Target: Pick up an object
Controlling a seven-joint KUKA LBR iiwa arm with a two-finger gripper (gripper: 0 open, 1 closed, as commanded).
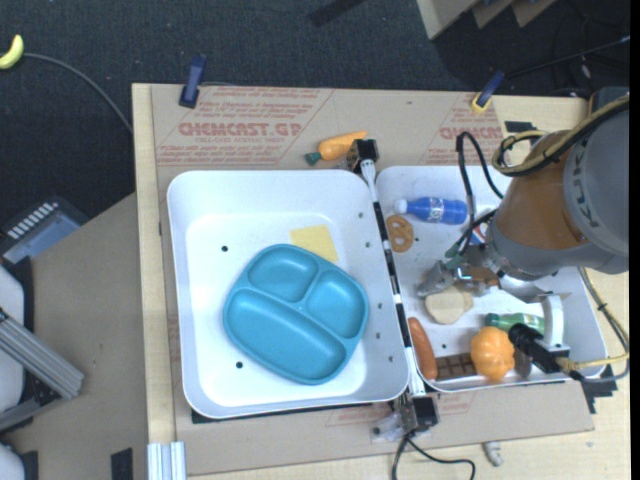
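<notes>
A: Which thing is the arm going for?

B: My guess is the pale round piece (447,308) lying in the middle of the right bin (590,318). It is looking like a toy bun or a stone, smooth and domed. The gripper (452,274) is hanging just above it, close to touching.

A: How is it going to handle?

B: I am judging it light and stiff, probably plastic, with a slippery curved top. Taking it across its widest part, low on the sides, is looking safest; pinching high on the dome is likely to squirt it out.

A: Are the jaws closed on it?

B: I cannot tell. The metal parts are overlapping the piece from this angle, and nothing is showing clearly between them, so I am not calling it held.

A: What is crowding it?

B: An orange ball (491,353) and a green thing (512,320) are sitting just beside it on the right, a reddish sausage (422,348) is lying along the bin's left wall, and a brown bar (456,368) is resting near the front wall. A pretzel (400,231) and a blue bottle (436,209) are lying further back.

A: And beyond that?

B: The left bin (200,228) is holding a blue divided plate (294,311) and a yellow square (315,241). Both bins are sitting on the tabletop (250,123)
</notes>
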